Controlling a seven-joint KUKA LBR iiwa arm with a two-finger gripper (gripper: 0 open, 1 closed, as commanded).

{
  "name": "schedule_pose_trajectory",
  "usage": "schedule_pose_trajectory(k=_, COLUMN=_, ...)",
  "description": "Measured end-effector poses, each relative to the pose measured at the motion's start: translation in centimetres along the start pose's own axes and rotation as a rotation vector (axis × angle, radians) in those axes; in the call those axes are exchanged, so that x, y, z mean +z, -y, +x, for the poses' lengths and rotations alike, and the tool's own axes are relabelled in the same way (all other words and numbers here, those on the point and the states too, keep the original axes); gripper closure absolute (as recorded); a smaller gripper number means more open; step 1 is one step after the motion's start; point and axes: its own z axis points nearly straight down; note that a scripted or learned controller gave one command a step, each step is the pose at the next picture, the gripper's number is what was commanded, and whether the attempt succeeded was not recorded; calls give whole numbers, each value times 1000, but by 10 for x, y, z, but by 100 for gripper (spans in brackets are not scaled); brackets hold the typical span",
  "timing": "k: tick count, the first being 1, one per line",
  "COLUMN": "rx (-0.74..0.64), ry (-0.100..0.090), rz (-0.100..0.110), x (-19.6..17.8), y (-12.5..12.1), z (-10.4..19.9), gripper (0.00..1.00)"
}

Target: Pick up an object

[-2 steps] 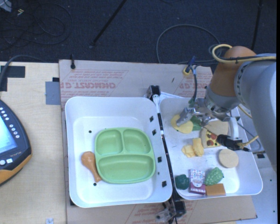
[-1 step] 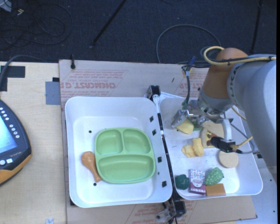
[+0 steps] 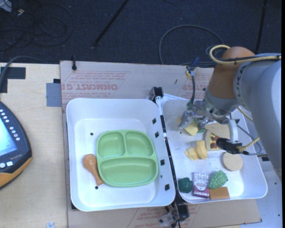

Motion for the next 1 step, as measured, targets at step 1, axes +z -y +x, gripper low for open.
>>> schedule_pose_trajectory(k=1, rx=-6, ry=-1, rz=-10, x=-95, y=13, z=84, gripper=100)
